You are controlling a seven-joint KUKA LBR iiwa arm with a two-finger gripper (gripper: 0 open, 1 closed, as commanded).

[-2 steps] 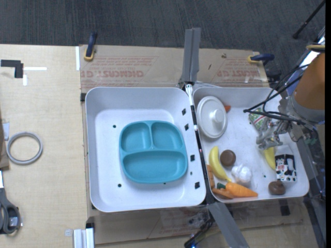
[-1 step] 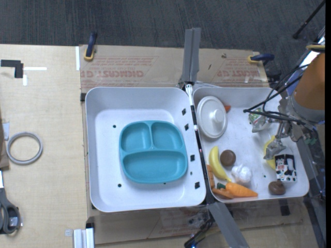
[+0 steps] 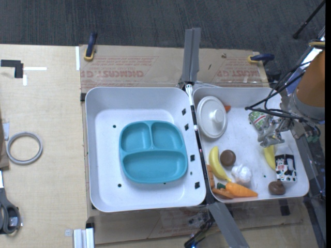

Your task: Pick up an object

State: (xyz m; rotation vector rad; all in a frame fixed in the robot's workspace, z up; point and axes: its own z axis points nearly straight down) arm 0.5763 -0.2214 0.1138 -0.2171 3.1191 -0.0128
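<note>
My gripper (image 3: 269, 136) hangs low over the right bin (image 3: 243, 112), in its right half. Just below it lies a small yellow banana-shaped piece (image 3: 269, 157), and just above it a green and white packet (image 3: 259, 119). A black and white carton (image 3: 285, 168) and a brown round piece (image 3: 276, 188) sit near the bin's right front corner. In the left half are a white lidded bowl (image 3: 213, 117), a yellow banana (image 3: 217, 164), a brown ball (image 3: 227, 157), a white lump (image 3: 241, 173) and a carrot (image 3: 237, 190).
The left bin (image 3: 98, 154) holds a teal divided plate (image 3: 153, 152). On the bench to the left lie a grey ring (image 3: 22, 148) and scissors (image 3: 9, 217). The arm with its orange band (image 3: 313, 87) and cables reaches in over the right bin's right edge.
</note>
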